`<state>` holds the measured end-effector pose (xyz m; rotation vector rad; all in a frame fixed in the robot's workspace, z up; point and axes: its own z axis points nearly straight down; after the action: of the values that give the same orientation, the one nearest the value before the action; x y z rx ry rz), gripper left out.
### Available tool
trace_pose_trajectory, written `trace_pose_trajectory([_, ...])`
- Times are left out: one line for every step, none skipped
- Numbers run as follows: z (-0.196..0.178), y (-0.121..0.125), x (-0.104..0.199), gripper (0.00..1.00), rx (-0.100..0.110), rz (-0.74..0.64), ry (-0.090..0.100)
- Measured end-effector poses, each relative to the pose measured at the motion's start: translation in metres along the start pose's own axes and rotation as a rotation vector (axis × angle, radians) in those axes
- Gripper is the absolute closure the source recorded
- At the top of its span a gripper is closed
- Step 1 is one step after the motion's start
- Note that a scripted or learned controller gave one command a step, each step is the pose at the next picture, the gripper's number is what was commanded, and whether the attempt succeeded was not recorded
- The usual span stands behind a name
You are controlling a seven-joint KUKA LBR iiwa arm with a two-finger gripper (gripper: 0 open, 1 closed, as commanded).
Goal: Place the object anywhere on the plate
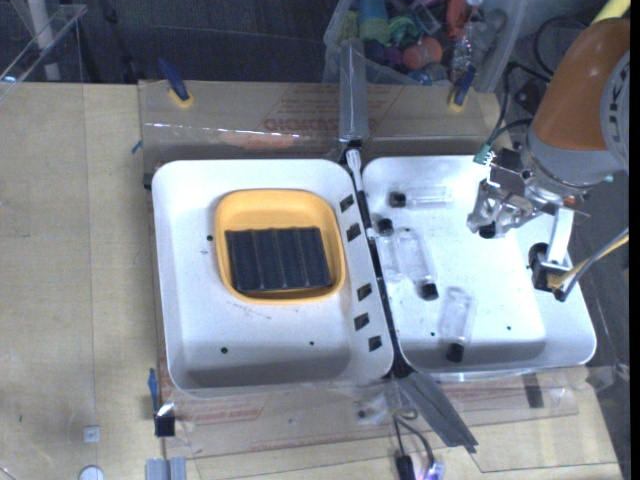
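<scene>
On the worktop (70,268), the left bin (190,348) carries the yellow plate (232,213), a rounded square dish with a raised rim. A dark ribbed rectangular block (279,259) lies in its well, covering most of the floor, so whatever lands there would likely rest on the block or against the rim.

Across the divider (362,258), the right bin (520,338) holds three clear plastic vials with small dark caps. One vial (420,197) lies near the back wall. A second vial (410,260) lies lengthwise just right of the divider, its cap toward the front. A third vial (454,320) rests near the front edge, tilted, cap nearest the camera. Which one the task means I cannot tell. All are nearly see-through against the white floor, showing mostly as faint outlines and glints.

Judging by the look, each is light, rigid, smooth and round, so apt to roll or squirt out of a pinch. A hold across the middle of the barrel, fingers crosswise to its length, seems safest; the cap end gives less surface.

The tool (497,215) hangs over the back right part of this bin, apart from the vials, with nothing visible between its fingers. Whether they stand wide or narrow I cannot tell.
</scene>
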<state>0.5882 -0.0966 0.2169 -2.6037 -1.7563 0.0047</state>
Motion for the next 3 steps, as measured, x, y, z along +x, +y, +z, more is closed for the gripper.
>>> trace_pose_trajectory([0.033, 0.022, 0.023, 1.0, 0.0, -0.281, 0.002])
trace_pose_trajectory([0.033, 0.022, 0.023, 0.0, -0.001, -0.281, 0.002])
trace_pose_trajectory([-0.006, 0.039, -0.019, 0.0, -0.006, -0.409, 0.001])
